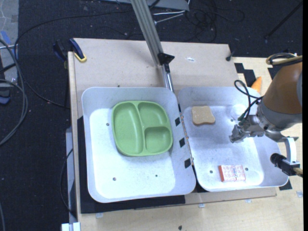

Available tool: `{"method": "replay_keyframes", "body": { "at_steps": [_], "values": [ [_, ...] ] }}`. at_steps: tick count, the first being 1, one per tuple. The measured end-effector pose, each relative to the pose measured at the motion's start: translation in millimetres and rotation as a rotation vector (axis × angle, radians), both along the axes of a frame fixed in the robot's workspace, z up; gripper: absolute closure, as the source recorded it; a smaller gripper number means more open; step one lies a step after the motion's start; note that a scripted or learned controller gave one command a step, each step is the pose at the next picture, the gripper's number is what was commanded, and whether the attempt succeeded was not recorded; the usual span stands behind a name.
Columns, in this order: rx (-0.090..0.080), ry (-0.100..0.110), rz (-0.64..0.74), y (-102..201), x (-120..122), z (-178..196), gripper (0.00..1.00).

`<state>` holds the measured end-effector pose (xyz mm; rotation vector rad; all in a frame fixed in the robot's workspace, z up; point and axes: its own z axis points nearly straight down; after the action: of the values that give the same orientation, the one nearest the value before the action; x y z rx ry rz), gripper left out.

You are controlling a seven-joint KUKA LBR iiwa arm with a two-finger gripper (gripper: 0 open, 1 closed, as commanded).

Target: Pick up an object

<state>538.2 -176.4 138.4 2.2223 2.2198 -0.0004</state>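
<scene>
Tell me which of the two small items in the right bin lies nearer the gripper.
The tan bread slice: it lies level with the gripper, while the red-and-white packet sits farther off by the bin's front edge.

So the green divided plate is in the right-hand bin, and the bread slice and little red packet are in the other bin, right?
Not quite. The camera view shows the green divided plate in the left bin. The bread slice and little red packet are in the other bin, the right one.

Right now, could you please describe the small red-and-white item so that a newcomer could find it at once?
Look in the right-hand bin, at its near edge. The small flat packet lies there, red and white in a checked pattern, unlike the plain tan bread slice farther back.
</scene>
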Motion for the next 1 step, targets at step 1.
{"method": "replay_keyframes", "body": {
  "at_steps": [1],
  "values": [
    [-0.001, -0.004, 0.002, -2.5, 0.1, 42.4, 1.0]
  ]
}}
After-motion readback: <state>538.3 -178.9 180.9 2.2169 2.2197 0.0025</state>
